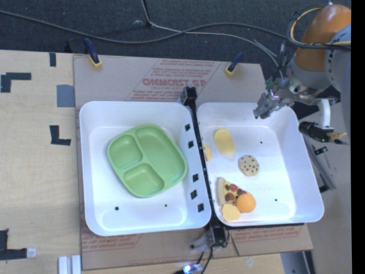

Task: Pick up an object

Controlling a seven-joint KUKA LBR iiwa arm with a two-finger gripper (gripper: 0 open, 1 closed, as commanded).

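The right bin [296,170] holds several toy foods: a yellow oblong piece [224,141], a speckled cookie [248,165], a pizza slice [227,190], an orange ball [246,202] and a pale yellow round piece [230,212]. A small yellow bit [207,152] lies against the bin's left wall. My gripper [264,108] hangs over the bin's far right corner, above and right of the oblong piece, with nothing seen in it. Its tips are dark and small here.
The left bin [97,210] carries a green divided plate [147,159]. Black clips [189,96] join the two bins along the middle divider. Cables [171,27] run across the dark floor behind, and two clamps [92,55] pin the cardboard underlay.
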